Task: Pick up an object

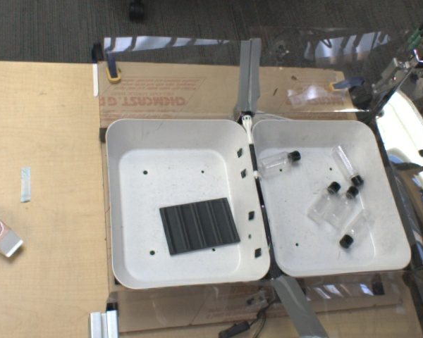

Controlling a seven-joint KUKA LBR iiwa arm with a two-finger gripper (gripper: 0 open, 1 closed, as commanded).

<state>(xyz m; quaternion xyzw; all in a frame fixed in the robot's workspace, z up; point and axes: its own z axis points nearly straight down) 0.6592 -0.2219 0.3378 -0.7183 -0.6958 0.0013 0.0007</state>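
Mostly bare left bin [127, 189], ribbed mat [199, 225] central

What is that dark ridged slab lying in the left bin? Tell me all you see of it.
The dark ridged slab is a flat charcoal rectangle with parallel grooves running its length, matte like rubber or plastic. It lies flat on the left bin's white floor, slightly skewed, toward the front, touching nothing else.

The tan bench [42, 132] bears two white bins [127, 189], cardboard [169, 94], perhaps an eraser [1, 235].
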